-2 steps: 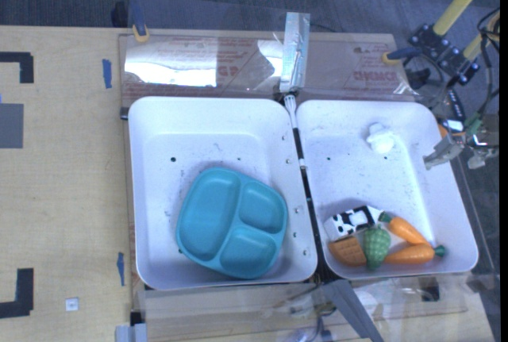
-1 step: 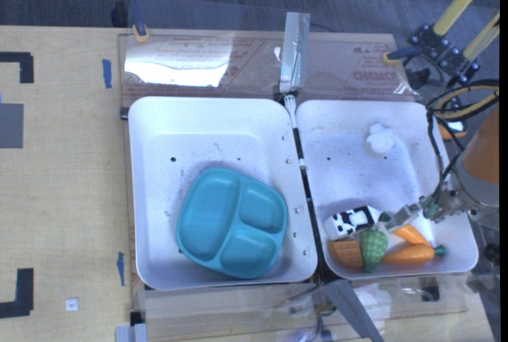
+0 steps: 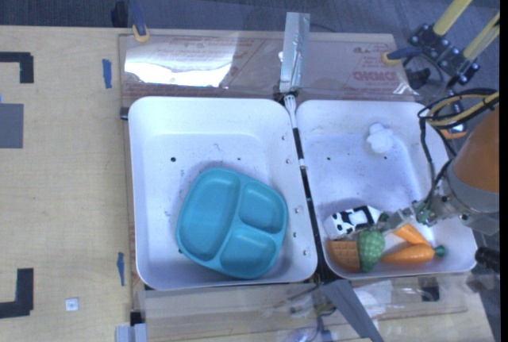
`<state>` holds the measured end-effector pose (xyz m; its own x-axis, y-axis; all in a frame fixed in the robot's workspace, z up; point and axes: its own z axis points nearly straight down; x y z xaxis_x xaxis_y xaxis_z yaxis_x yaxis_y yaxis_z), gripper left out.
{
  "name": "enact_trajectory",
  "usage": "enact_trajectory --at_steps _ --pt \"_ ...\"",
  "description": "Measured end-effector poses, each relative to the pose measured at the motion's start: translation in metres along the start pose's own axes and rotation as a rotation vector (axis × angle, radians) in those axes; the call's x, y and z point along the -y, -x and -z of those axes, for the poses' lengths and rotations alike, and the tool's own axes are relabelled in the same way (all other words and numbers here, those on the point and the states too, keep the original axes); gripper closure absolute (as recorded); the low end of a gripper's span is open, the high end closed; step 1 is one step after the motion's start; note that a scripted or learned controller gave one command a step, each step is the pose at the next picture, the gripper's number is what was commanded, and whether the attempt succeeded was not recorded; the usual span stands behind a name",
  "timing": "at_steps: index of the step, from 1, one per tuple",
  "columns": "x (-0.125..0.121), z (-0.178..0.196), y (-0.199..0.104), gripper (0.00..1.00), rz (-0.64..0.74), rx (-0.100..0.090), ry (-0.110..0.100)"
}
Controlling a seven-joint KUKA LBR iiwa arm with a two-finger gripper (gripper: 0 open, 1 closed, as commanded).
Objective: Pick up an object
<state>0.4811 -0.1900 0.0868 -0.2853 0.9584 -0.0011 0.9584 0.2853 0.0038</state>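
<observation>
The arm reached in from the right, its gripper low over the right bin, just beside the orange carrot. I could not tell how it was set. The carrot lay in that bin's near corner with a green leafy toy and a black-and-white toy. A blue divided plate sat in the left bin.
</observation>
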Motion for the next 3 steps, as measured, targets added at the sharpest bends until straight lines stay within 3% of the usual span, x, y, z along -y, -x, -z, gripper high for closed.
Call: enact_trajectory --at_steps 1,2,3 --pt "-0.002 0.011 0.002 1.00 -0.001 0.006 0.007" --pt "-0.027 0.000 0.042 1.00 -0.134 -0.002 0.000" --pt "-0.100 0.016 -0.027 1.00 -0.132 -0.001 -0.001"
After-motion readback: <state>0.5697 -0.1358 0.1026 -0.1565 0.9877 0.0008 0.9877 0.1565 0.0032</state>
